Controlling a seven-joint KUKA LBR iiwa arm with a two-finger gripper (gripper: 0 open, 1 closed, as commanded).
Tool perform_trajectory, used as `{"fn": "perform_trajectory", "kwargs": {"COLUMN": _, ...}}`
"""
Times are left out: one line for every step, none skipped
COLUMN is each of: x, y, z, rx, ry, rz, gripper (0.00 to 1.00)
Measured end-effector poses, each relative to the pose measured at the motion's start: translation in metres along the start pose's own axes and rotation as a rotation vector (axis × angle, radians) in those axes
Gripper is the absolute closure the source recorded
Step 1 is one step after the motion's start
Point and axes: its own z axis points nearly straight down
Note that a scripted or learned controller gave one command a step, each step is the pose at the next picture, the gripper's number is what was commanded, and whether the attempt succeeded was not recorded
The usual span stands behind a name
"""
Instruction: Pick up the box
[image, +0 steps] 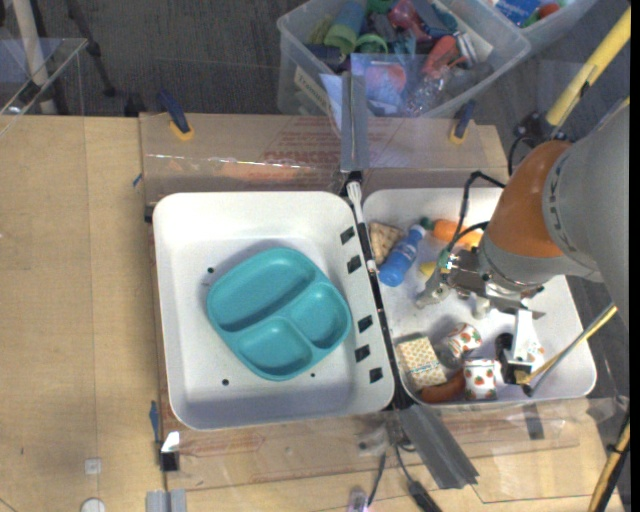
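Overhead, a grey robot arm with an orange band (525, 215) above its wrist reaches into the right-hand shallow white plastic bin (562, 305). Its two-finger gripper (438, 290) hangs over the middle of that bin, among the clutter. Whether the gripper is open or closed cannot be told from this angle.

The small tan patterned cardboard box (420, 360), the object to be picked, lies in the bin's near left corner, close to the left wall. It sits apart from the gripper, on the side nearer the camera. A reddish-brown sausage-shaped item (440, 391) lies against the bin's near wall. Two small white pieces with red spots (462, 342) sit a little further along the near side, toward the bin's centre.

A blue plastic bottle (400, 258) lies tilted in the bin's far left part, with a small orange item (447, 232) close to the far wall. Beyond the bin's left wall, a teal divided plastic plate (278, 312) rests in the neighbouring bin.
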Motion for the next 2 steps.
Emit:
{"fn": "perform_trajectory", "kwargs": {"x": -0.006, "y": -0.032, "z": 0.0, "rx": -0.002, "ry": 0.002, "rz": -0.153, "gripper": 0.0}}
{"fn": "perform_trajectory", "kwargs": {"x": 0.007, "y": 0.014, "z": -0.002, "rx": 0.01, "ry": 0.001, "rz": -0.102, "gripper": 0.0}}
